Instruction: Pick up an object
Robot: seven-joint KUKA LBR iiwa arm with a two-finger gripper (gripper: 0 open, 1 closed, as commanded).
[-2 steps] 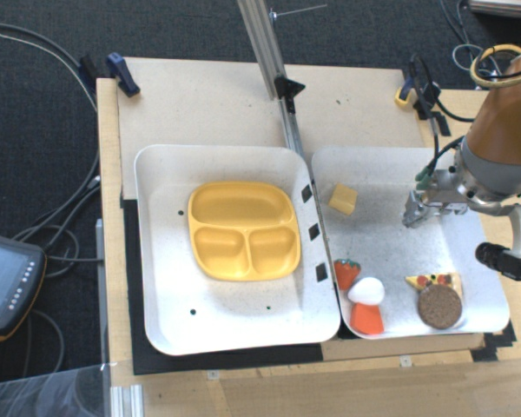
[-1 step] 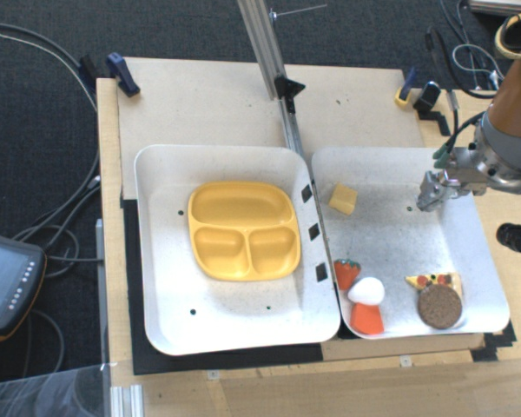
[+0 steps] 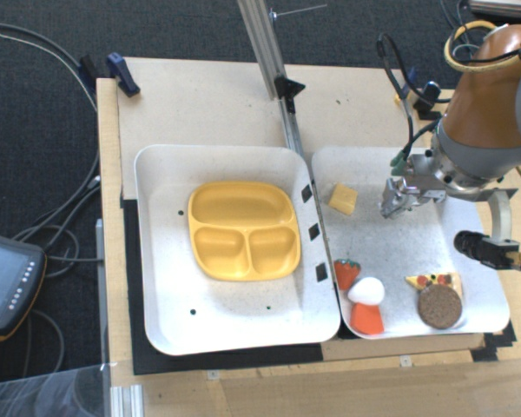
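The arm [image 3: 486, 94] comes in from the right and its gripper [image 3: 398, 200] is over the far part of the right bin [image 3: 495, 307]. If the gripper is closed or apart, I cannot tell from this angle, and nothing can be seen held in it.

In the right bin there are several small things. A yellow cube [image 3: 343, 200] lies near the far left corner of this bin, just to the left of the gripper and not touching it. At the near left corner there is a red strawberry [image 3: 346, 272], and close to it a white ball [image 3: 366, 291] that lies against an orange piece [image 3: 368, 319]. At the near right there is a round brown cookie [image 3: 439, 306], and a small pizza slice [image 3: 434, 281] is touching its far edge.

The left bin [image 3: 156, 259] holds a yellow plate [image 3: 242, 229] with three compartments, lying flat about in the middle. A metal pole [image 3: 267, 42] rises at a slant from the place where the two bins meet. A blue clamp [image 3: 122, 73] sits at the far left corner of the bench [image 3: 200, 102]. Black cables [image 3: 35, 50] lie on the dark floor at the left, and a grey control pad [image 3: 7, 281] is near the left edge.
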